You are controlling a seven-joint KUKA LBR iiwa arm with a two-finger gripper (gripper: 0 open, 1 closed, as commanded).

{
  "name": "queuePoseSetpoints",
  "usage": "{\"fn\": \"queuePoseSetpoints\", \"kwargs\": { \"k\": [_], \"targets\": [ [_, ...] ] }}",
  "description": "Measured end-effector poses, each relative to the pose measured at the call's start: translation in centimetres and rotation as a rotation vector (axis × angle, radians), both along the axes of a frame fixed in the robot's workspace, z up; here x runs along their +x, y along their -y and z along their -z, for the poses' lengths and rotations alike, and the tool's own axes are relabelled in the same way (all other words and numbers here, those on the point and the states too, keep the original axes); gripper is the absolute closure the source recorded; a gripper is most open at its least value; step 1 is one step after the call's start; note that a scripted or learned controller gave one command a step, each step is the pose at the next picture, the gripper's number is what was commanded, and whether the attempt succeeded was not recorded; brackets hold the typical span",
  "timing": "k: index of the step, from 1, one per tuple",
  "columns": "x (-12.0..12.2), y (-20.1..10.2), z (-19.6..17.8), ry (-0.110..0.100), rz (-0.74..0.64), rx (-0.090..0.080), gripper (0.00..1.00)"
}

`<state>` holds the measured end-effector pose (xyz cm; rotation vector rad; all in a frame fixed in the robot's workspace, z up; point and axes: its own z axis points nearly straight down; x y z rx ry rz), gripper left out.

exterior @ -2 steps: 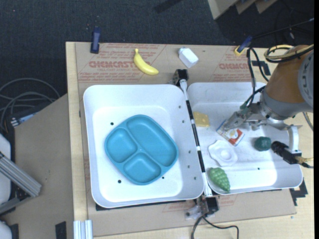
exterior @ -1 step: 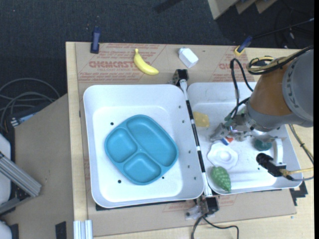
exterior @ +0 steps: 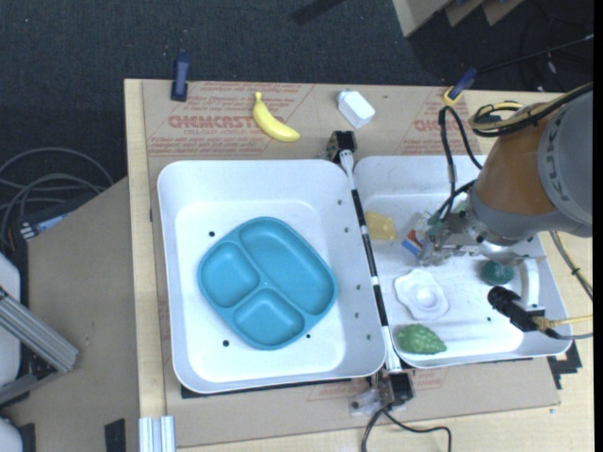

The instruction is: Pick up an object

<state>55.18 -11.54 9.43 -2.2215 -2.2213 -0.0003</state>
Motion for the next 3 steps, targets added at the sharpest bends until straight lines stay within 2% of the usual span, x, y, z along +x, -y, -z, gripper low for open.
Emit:
{"fn": "queuePoseSetpoints", "kwargs": {
  "k": [1,2,3],
  "targets": [
    [0.0,0.0,0.0,0.0,0.0,0.0,0.0],
    [3.5,-2.1,1.0,0.001,-0.001,0.0,0.0],
    [3.5,-2.1,0.0,0.003,-0.001,-0.001,1.0]
  ]
}}
